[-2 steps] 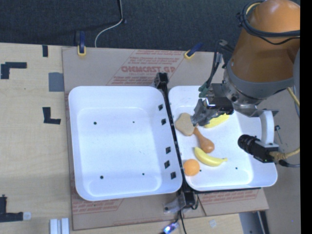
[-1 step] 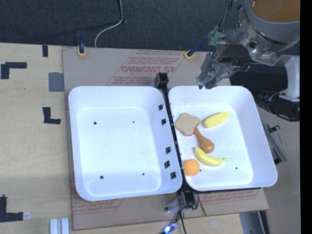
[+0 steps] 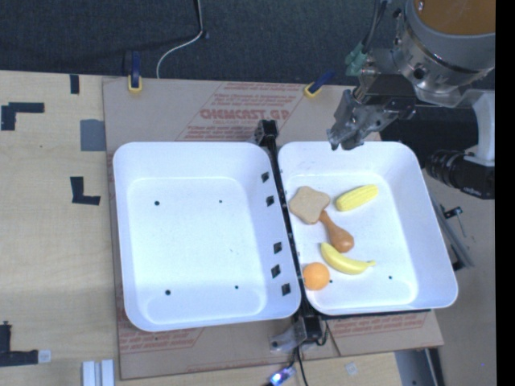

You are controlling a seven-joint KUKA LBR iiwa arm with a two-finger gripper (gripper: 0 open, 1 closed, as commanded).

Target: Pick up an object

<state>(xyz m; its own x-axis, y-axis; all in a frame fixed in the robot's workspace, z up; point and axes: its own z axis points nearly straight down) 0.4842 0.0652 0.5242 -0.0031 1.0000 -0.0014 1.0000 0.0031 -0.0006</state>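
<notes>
Poised over the far rim of the right bin point(image 3: 402, 155), the end effector point(image 3: 348, 139), whether apart or together cannot be told, has the corn cob point(image 3: 356, 197) nearest, below it, lying slantwise left to right.

Evenly lit, fairly sharp overhead picture. The white bins point(image 3: 193, 240) are bright, with mild glare on the left bin's floor. Soft shadows lie under the toys. Behind the gripper point(image 3: 348, 141), the backdrop is dark; the arm above looks slightly blurred.
</notes>
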